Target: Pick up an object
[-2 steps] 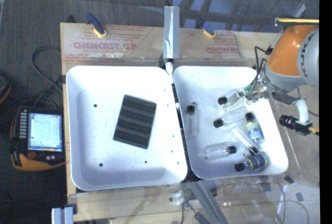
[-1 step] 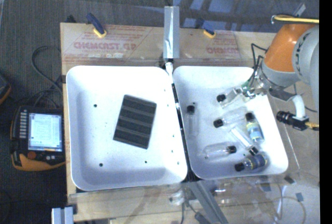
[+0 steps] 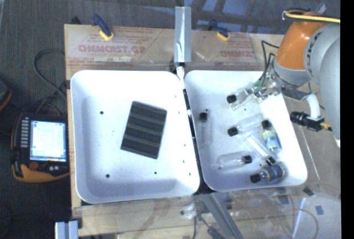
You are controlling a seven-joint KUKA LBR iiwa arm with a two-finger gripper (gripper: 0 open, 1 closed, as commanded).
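Vials below arm-borne gripper

Two shallow white bins sit side by side on the counter: the left bin and the right bin. The left bin holds one dark ribbed rectangular pad. The right bin holds clear vials with black caps; about six can be counted, though the ones clustered at the lower right overlap and the exact number is hard to tell. One handheld pendant with a lit screen lies left of the bins.
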